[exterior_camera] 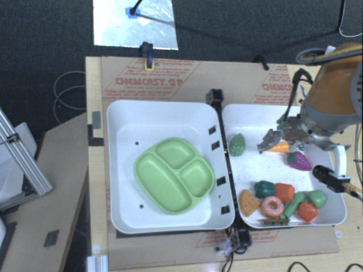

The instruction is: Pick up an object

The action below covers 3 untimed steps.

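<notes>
Your hand (273, 142) hovered by the orange carrot (278, 148), finger state unclear; it looked light, stiff and slick, so pinch mid-body.

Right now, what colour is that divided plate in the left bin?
Pale green; the divided plate shows clearly in the camera view, lying in the white left bin.
</notes>
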Available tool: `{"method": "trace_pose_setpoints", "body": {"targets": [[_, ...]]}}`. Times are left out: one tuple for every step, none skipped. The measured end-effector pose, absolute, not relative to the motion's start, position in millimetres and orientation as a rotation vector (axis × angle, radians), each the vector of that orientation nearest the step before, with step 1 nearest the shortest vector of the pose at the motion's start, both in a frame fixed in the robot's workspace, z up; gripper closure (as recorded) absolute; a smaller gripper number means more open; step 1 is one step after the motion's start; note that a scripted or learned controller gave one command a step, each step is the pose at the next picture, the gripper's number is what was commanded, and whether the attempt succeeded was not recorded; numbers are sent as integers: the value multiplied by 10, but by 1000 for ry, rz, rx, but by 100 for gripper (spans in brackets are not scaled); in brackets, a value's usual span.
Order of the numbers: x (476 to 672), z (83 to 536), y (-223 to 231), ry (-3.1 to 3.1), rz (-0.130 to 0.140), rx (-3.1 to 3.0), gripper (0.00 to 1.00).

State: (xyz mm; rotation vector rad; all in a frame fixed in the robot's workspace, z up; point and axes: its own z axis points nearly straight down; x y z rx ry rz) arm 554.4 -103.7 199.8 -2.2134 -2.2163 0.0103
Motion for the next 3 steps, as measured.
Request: {"method": "trace_pose_setpoints", "body": {"targets": [[5566, 2044, -1035, -2224, 2, -2216, 0], [5516, 1412, -988, -2219, 6, -2215, 0], [5507, 868, -981, -2219, 5, -2216, 0]]}}
